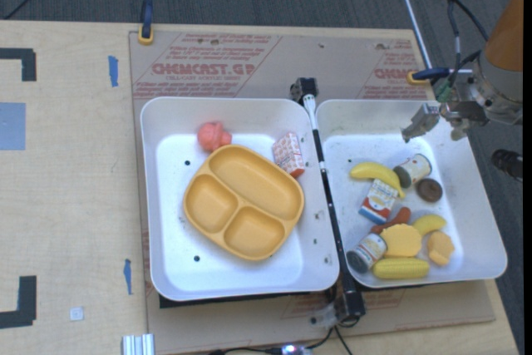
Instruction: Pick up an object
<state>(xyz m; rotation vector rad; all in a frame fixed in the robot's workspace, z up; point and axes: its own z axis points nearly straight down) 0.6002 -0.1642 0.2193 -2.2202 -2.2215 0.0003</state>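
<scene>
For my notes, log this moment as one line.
gripper: above right white bin far edge, holding nothing | yellow three-compartment plastic tray: left white bin | task: not yet done

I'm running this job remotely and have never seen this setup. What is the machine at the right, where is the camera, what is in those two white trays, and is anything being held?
The picture comes from one fixed camera above the bench, looking down at a slant. The grey arm with an orange band coming in from the right is a robot arm; its gripper hangs over the far edge of the right bin. I see nothing between its fingers, and I cannot tell whether they are open or shut.

The left bin holds a yellow divided plate, a pink ball beside the plate's far edge, and a small red and white carton.

The right bin holds a jumble of toy food: a banana, two small cans, a brown round piece, a small box and several yellow pieces.
</scene>
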